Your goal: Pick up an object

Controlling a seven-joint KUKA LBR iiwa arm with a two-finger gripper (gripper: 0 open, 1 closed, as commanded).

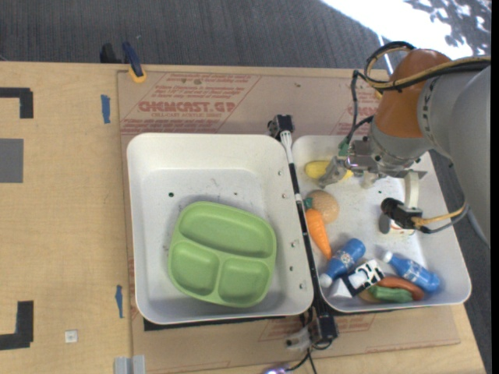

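Down in the right bin (456, 267) with the gripper (351, 166), toward the back left corner, just beside a yellow toy fruit (317, 169) and perhaps touching it; hard to say from above. Cannot tell the gripper's opening, wide or narrow, and cannot make out anything held in it, so best to count nothing as grasped yet. Probably aiming at that yellow fruit, the nearest candidate. Just in front of it, a tan egg (323, 206); next, an orange carrot (316, 232) along the left wall; then a crowded heap at the front with two blue bottles (344, 259), a black-and-white piece (365, 274) and a red-and-green pepper (398, 290). Over in the left bin (148, 209), a green divided plate (223, 252), well apart from the action. Plenty to go wrong from here. Risk of pinching air if closed off centre, or of squirting the smooth, rounded fruit sideways toward the wall between the bins. Risk of pinning it to the floor by pressing down too hard. Danger, with any drift forward, of knocking the egg and sending it rolling into the carrot. So close to the corner, also a chance of catching the wall on the way up and shaking loose a weak hold.
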